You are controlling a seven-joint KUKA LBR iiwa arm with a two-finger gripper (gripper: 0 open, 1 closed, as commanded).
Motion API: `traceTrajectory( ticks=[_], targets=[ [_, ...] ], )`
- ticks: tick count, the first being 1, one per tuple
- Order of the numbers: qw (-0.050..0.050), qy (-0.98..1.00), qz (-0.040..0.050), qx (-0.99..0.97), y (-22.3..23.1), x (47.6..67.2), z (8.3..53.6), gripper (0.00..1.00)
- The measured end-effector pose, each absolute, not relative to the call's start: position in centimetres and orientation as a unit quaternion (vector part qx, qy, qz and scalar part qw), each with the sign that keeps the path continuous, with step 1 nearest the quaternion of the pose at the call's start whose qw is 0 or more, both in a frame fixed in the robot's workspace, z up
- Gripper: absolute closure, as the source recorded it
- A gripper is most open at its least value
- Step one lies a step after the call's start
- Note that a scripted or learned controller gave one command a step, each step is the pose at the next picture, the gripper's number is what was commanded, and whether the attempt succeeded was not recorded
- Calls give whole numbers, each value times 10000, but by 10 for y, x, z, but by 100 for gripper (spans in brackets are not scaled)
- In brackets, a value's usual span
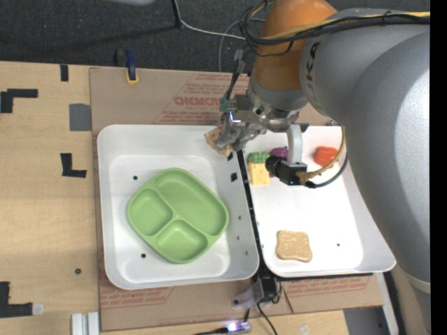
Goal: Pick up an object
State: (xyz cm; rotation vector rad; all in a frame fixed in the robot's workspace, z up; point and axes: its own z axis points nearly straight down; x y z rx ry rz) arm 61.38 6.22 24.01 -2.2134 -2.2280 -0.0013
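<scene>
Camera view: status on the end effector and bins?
End effector at left bin's far right corner, on a tan item; hold unconfirmed. Green plate left bin. Toast, yellow block right bin.

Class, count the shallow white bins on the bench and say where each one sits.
2: the left shallow white bin holds a green divided plate; the right bin holds toast-shaped toy.

red "chicago" print on cardboard (188, 102)

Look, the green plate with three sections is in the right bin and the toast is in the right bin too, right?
Not quite. The camera view shows the green plate in the left bin. The toast is in the right bin.
</scene>
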Motion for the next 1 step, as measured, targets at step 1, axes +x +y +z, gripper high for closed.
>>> traceTrajectory(
  ticks=[1],
  targets=[
    [5, -7087, 8, -7055, 102, 629, 224, 100]
  ],
)
